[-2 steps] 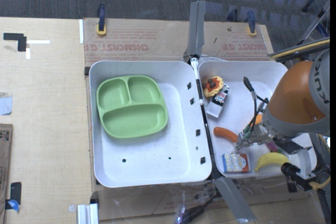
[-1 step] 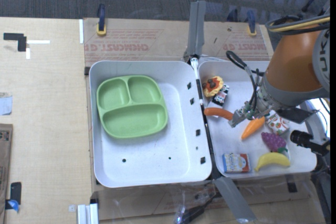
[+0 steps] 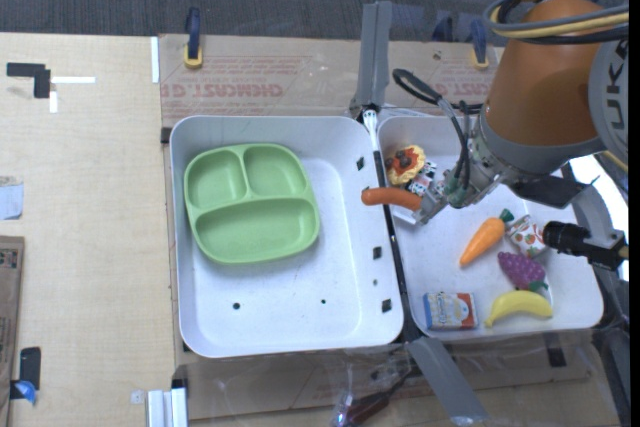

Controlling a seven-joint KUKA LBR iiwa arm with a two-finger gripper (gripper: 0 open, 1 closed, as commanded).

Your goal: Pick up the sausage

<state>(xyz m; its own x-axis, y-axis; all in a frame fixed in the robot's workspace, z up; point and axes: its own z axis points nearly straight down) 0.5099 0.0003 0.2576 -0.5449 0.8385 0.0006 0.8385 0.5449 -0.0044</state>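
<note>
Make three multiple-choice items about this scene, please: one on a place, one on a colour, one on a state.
1. Where does the sausage lie?
A. on the divider between the two bins
B. on the green plate
C. beside the banana

2. What colour is the divided plate?
A. red
B. green
C. blue

3. How does the banana lie?
A. between the gripper's fingers
B. on the plate
C. free on the right bin's floor

Answers: 1 A, it crosses the shared rim at the gripper. 2 B, it is light green. 3 C, nothing touches it.
</note>
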